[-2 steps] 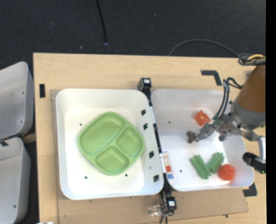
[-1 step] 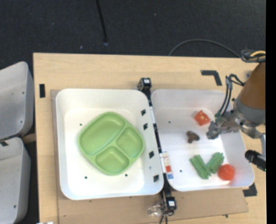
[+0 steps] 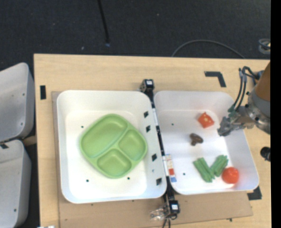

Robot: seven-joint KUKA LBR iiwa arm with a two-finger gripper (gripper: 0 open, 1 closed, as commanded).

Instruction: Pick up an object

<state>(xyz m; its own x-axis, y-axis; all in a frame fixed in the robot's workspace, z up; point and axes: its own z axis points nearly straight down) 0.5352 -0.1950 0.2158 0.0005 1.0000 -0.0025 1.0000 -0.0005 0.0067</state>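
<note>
Meanwhile, the gripper [image 3: 224,128], jaw state impossible to tell, hovers at the right bin's [image 3: 188,101] right edge, seemingly lining up on the nearby red block [image 3: 206,120], brown piece [image 3: 196,138] beyond.

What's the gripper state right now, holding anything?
Gripper: over the right bin's right side, near the red block; open or shut cannot be told, and nothing is visibly held.

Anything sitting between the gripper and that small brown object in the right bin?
In the camera view, only bare white bin floor lies between the gripper and the brown object. The red block sits just above that line.
</note>
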